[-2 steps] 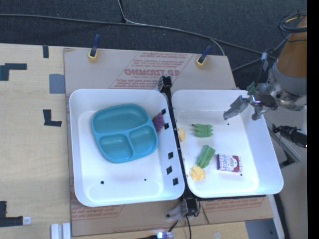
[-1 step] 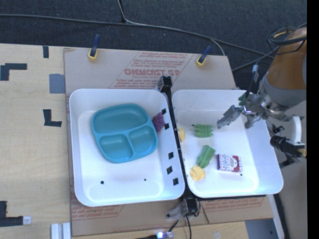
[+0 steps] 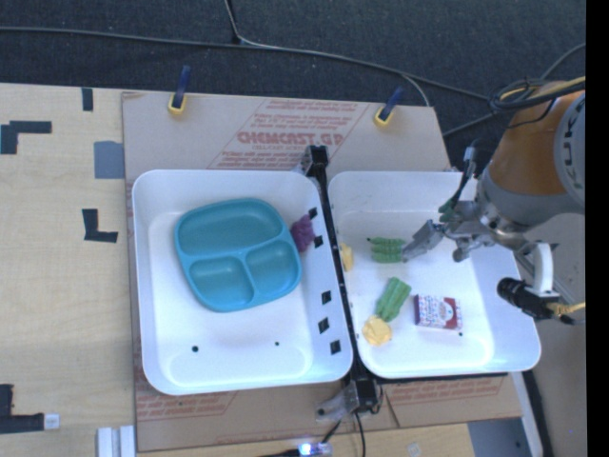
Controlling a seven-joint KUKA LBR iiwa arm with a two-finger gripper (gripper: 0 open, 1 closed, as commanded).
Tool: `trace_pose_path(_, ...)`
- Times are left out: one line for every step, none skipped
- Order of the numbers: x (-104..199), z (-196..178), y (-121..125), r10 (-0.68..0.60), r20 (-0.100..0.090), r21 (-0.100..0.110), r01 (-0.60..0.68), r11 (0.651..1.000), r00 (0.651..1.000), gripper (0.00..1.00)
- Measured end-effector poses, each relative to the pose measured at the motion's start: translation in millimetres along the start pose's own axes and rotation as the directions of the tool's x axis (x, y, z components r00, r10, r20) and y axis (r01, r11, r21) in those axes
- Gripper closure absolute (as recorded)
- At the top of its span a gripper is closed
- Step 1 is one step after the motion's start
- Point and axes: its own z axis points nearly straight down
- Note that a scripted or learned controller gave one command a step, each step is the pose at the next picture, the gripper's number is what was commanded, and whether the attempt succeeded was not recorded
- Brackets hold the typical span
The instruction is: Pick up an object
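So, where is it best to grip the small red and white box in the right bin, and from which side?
Probably from above, across its short sides: the red and white box lies flat on the right bin floor, apart from the green piece, leaving room for the gripper fingers.

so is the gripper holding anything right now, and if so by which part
Nothing is held. The gripper is in the right bin, its tip just beside the green ridged toy, but nothing shows between its fingers.

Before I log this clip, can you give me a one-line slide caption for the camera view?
Arm's hand reaches into the right bin beside a green toy; blue divided plate sits in the left bin.
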Motion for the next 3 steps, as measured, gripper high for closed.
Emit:
trace_pose_path(-1,44,6,0.000,0.000,0.000,0.000,1.000,1.000,0.00)
trace_pose_path(0,41,6,-0.002,-0.003,0.006,0.002,1.000,1.000,1.00)
trace_pose_path(7,-5,-3,-0.001,-0.002,-0.001,0.001,1.000,1.000,1.00)
